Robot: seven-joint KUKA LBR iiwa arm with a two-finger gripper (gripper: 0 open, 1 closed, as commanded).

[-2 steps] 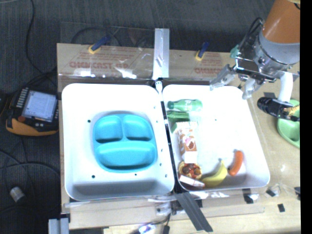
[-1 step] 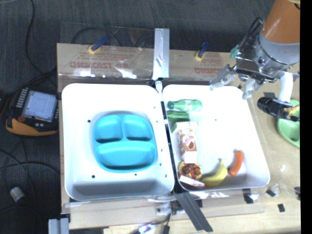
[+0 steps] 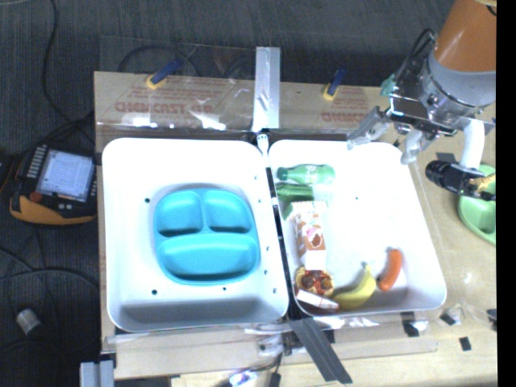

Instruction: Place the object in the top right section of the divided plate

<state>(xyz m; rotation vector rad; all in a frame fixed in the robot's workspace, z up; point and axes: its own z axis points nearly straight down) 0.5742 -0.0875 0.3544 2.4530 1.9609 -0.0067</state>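
Note:
A blue divided plate [image 3: 207, 235] lies in the left bin [image 3: 129, 168], with two small sections at its far side and one long section at its near side. All three sections are bare. My gripper [image 3: 387, 139] hangs over the far right corner of the right bin [image 3: 419, 216], open, with nothing between its fingers. In the right bin lie a green bottle [image 3: 304, 174], a printed snack packet [image 3: 311, 230], a banana [image 3: 355, 290], an orange-red sausage [image 3: 389, 270] and a dark red round item [image 3: 313, 280].
The two bins meet along a central rim [image 3: 270, 216]. A green object [image 3: 479, 210] sits on the bench right of the right bin. A handheld device [image 3: 60, 176] lies left of the bench. Taped plastic sheeting [image 3: 201, 103] lines the back edge.

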